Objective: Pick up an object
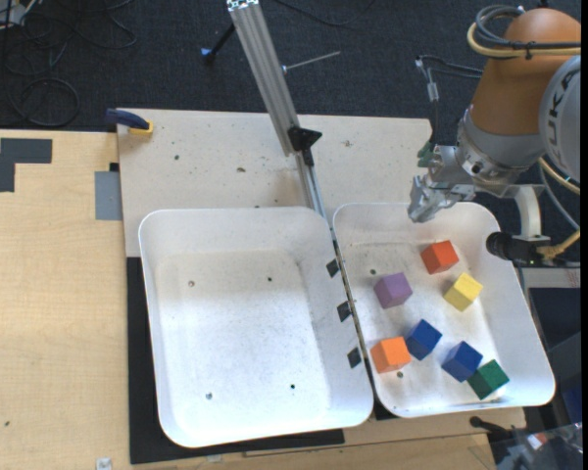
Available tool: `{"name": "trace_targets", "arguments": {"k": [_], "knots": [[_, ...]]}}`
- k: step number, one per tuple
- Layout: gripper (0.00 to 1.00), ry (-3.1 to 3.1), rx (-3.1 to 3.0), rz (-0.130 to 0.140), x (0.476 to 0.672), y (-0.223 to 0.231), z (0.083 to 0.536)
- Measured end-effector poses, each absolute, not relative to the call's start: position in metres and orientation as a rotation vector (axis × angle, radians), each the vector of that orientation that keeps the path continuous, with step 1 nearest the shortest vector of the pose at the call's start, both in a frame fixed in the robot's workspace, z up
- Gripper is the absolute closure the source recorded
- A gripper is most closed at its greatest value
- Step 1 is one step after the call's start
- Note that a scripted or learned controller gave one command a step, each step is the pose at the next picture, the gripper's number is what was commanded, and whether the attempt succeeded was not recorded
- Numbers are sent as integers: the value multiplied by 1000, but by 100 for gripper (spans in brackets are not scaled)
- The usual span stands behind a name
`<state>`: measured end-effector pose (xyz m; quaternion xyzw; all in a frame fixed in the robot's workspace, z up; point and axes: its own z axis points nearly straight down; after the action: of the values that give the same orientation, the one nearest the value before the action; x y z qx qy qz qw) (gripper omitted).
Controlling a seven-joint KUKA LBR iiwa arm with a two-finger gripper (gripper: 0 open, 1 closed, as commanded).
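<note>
Nothing's picked up yet: the gripper [429, 206] hovers over the far edge of the right bin [529, 360], can't tell its state, while all seven cubes sit on the floor, the red-orange cube [439, 257] being closest.

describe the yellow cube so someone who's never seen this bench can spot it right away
Of the two white bins, take the right bin, the one that holds all the cubes. The yellow cube sits near its right wall, just below and right of the red-orange cube closest to the hand. It is the only yellow one there; its neighbours are red-orange, purple and blue.
</note>
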<state>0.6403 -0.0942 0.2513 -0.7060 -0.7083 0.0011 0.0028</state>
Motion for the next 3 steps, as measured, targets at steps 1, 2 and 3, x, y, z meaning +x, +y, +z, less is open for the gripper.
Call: {"name": "trace_targets", "arguments": {"k": [1,2,3], "knots": [[100,-2222,-2215,2,617,-50,256],[100,-2221,-2215,4,596,-13,248],[100,-2222,-2213,4,587,35,241]]}}
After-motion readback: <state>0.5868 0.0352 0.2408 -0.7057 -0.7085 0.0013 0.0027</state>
